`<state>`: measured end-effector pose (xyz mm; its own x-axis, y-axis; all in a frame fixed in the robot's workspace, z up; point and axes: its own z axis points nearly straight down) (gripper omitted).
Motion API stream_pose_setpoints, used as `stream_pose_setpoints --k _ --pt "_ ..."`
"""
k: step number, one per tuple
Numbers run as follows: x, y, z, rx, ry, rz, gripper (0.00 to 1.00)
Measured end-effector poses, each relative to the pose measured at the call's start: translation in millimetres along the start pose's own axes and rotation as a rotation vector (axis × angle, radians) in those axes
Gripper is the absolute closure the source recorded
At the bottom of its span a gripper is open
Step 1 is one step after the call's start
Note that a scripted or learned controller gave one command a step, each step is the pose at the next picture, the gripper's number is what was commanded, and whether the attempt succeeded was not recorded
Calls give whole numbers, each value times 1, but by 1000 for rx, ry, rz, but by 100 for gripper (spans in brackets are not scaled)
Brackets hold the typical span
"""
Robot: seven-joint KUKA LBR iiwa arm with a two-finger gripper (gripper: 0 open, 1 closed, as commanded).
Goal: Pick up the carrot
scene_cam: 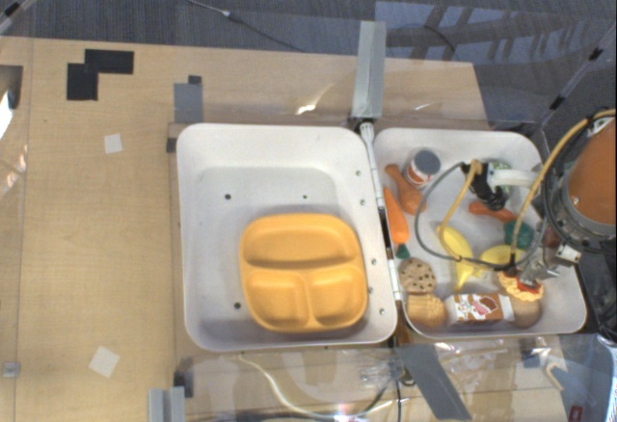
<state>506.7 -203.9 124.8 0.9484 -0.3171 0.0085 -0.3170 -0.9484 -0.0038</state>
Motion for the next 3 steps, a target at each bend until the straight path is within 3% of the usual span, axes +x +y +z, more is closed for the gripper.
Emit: stream_pose_setpoints --k 1,2,3 --pt "11 -82 -79 3 3 -129 100" --pt "-11 -8 -23 -2 -10 -104 100" --pt "-17 -38 -38 1 -4 -125 100"
